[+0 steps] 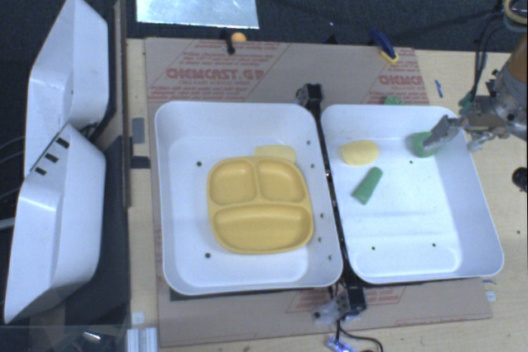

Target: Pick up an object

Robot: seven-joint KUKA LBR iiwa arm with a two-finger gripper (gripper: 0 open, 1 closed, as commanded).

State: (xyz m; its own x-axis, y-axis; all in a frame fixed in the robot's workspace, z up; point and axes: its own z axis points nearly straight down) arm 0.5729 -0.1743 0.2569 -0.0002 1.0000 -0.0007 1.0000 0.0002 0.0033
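Note:
In the right bin [462,251] lie a pale yellow rounded piece [360,152], a green cylinder [367,185] and a small green piece [422,145]. My gripper [462,133] hangs over the bin's far right corner, open, with its fingers spread apart. The left fingertip [443,129] is right beside the small green piece, at its upper right. Nothing shows between the fingers. The yellow piece and the cylinder lie well to the gripper's left.
The left bin [186,177] holds a yellow divided plate [260,204] and a pale yellow block [275,152] behind it. A black clamp [311,95] sits between the bins at the back. Cables run across the dark floor behind the bench.

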